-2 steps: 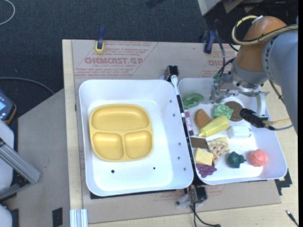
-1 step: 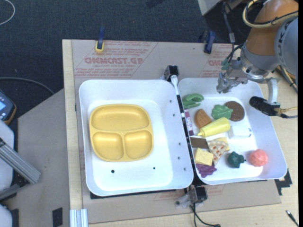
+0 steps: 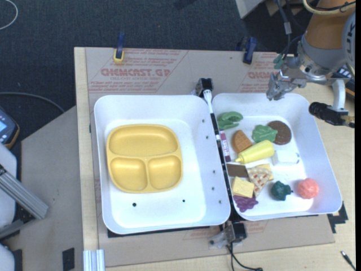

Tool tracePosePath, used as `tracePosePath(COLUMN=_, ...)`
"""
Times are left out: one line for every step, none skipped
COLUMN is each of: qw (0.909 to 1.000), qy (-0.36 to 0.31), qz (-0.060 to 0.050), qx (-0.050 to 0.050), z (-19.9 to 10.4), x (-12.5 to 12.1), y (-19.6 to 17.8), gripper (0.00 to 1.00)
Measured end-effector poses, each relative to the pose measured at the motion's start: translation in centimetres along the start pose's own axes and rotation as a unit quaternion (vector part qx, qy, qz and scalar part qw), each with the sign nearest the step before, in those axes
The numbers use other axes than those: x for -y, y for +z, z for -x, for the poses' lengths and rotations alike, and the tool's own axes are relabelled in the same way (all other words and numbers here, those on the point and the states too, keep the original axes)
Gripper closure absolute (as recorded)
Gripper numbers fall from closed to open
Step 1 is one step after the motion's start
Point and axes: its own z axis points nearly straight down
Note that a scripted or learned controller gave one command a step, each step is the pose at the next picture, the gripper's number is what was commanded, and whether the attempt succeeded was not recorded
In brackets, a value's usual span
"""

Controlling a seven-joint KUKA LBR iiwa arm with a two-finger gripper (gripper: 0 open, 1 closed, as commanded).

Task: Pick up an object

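The right bin [image 3: 321, 151] holds several toy foods: a green leafy piece [image 3: 229, 118], a brown cookie [image 3: 280, 132], a green lump [image 3: 263, 133], a yellow bottle-like piece [image 3: 256, 151], a waffle [image 3: 260, 176], a yellow cheese block [image 3: 242, 187], a dark green broccoli [image 3: 280, 190] and a pink ball [image 3: 307, 188]. My gripper [image 3: 277, 91] hangs over the back rim of the right bin, above and clear of the food. Nothing shows between its fingertips.
The left bin [image 3: 107, 117] carries a yellow three-compartment plate [image 3: 145, 157]. Blue and yellow clamps [image 3: 119, 49] hold the brown board at the back. A black bar [image 3: 217, 145] runs between the bins. The arm's orange band [image 3: 333, 21] rises at top right.
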Motion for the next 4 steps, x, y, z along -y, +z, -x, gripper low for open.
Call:
tracePosePath(qw=1.0000, qy=0.001, qz=-0.007, qx=-0.002, z=-1.6, x=4.6, y=0.8, gripper=1.00)
tracePosePath(qw=1.0000, qy=0.001, qz=-0.007, qx=-0.002, z=-3.2, x=8.7, y=0.9, gripper=1.00)
tracePosePath(qw=1.0000, qy=0.000, qz=-0.008, qx=-0.002, z=-5.9, x=13.4, y=0.8, gripper=1.00)
tracePosePath(qw=1.0000, qy=0.001, qz=-0.008, qx=-0.002, z=-7.7, x=17.8, y=0.1, gripper=1.00)
